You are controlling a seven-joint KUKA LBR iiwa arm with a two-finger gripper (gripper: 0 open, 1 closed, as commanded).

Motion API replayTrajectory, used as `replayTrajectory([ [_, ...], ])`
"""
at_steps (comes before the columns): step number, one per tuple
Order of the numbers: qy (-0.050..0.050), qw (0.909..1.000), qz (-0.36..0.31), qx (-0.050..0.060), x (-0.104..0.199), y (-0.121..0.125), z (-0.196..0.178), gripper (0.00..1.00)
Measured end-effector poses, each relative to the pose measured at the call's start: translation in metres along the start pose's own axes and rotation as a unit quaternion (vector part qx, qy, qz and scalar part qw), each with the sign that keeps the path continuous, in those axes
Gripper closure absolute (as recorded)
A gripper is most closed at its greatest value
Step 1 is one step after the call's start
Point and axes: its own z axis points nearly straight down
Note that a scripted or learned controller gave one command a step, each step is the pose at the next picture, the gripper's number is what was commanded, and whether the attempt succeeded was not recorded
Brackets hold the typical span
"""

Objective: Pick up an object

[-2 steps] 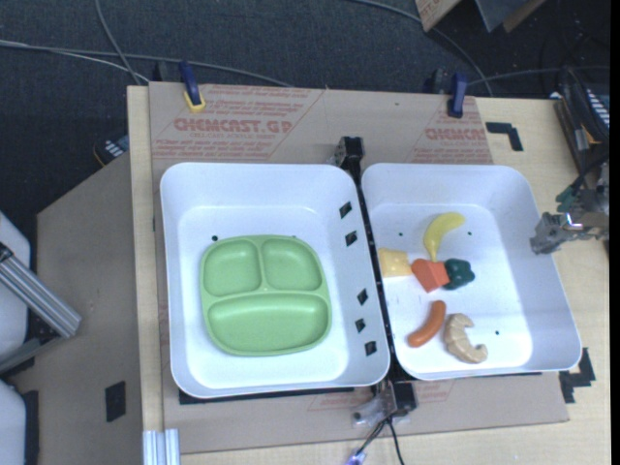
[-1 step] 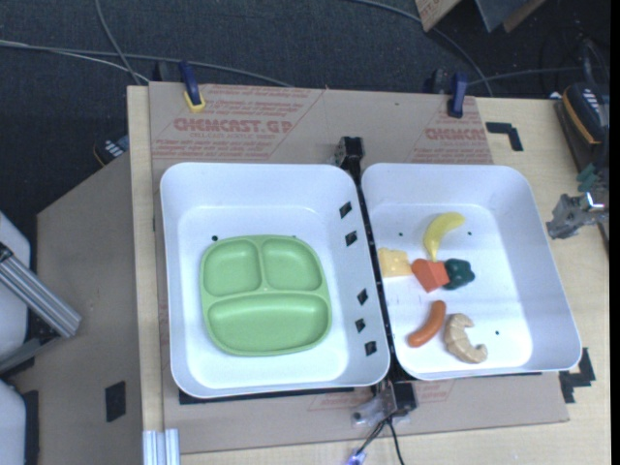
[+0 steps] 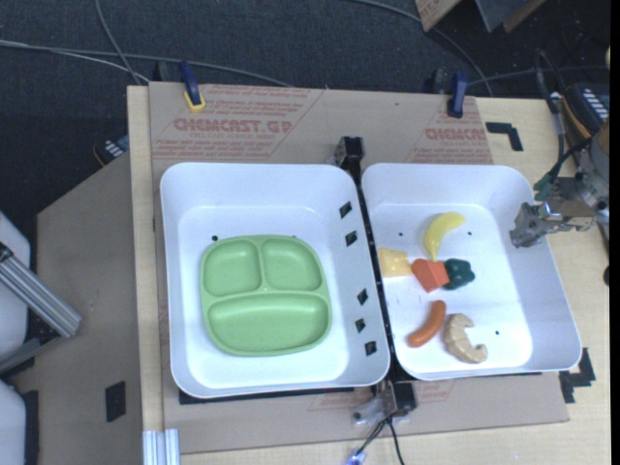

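camera view: we're looking down on two white bins side by side, and the gripper (image 3: 528, 223) sits at the far right rim of the right bin (image 3: 542, 289), low and off to the side, holding nothing. whether it's open or shut, can't tell from here, it's too small and cluttered. this reads as the very start of the pick: no object chosen, the arm parked at the edge, well apart from the pile

the goods are all in the right bin. a yellow banana (image 3: 443, 232) curves near the top, an orange block (image 3: 429, 274) touches a dark green piece (image 3: 457, 272) just below it, a pale yellow wedge (image 3: 392, 262) lies by the left wall, then a red sausage (image 3: 426, 325) slants beside a tan croissant (image 3: 464, 340) at the bottom

the left bin (image 3: 184, 260) carries a green divided tray (image 3: 264, 294), nothing loose on it

next move, as i judge it: swing left over the pile, line up on one item and drop straight down. the banana looks the best bet, it lies clear of its neighbours, while the block and green piece are jammed together and may get shoved
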Motion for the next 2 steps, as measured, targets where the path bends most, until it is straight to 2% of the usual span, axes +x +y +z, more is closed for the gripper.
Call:
replayTrajectory([
  [1,0.0,1.0,-0.001,0.0,0.056,0.007,0.017,1.0],
  [2,0.0,1.0,-0.001,0.0,0.116,0.001,0.017,1.0],
])
